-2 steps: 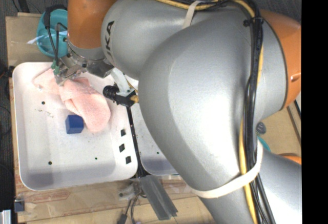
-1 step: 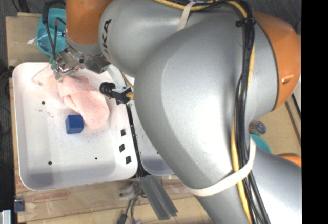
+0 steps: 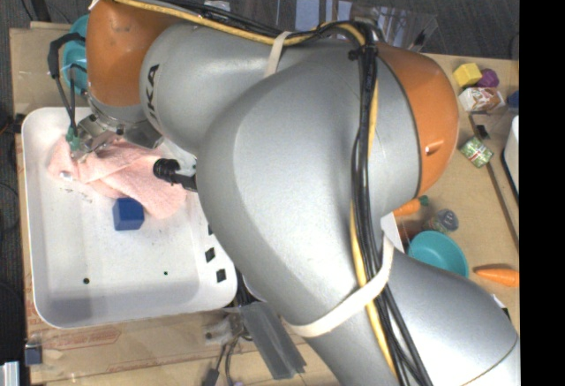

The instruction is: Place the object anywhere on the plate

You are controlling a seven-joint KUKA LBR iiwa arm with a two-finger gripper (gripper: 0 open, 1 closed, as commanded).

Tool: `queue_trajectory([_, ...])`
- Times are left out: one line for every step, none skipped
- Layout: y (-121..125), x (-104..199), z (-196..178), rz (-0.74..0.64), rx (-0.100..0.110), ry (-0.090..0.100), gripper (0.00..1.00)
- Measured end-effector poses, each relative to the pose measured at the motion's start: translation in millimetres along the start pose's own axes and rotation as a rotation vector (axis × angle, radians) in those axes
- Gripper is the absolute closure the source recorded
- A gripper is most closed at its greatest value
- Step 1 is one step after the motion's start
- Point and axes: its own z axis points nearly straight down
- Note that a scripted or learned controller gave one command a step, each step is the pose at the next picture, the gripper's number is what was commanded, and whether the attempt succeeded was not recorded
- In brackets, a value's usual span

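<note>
The arm hogs most of the shot, reaching across to the left bin, with the gripper down at the upper left end of a pink cloth — can't tell if it's spread or pinching, it's too small and cluttered there. A blue block sits in that bin touching the cloth's lower edge, just beside the arm. Over on the right of the bench there's a teal bowl, an orange carrot and a yellow block — well apart from the bin.
</note>
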Motion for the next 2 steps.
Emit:
queue_trajectory([-9, -12, -58, 0.059, 0.000, -0.001, 1.00])
queue_trajectory([-1, -1, -54, 0.088, 0.000, -0.001, 1.00])
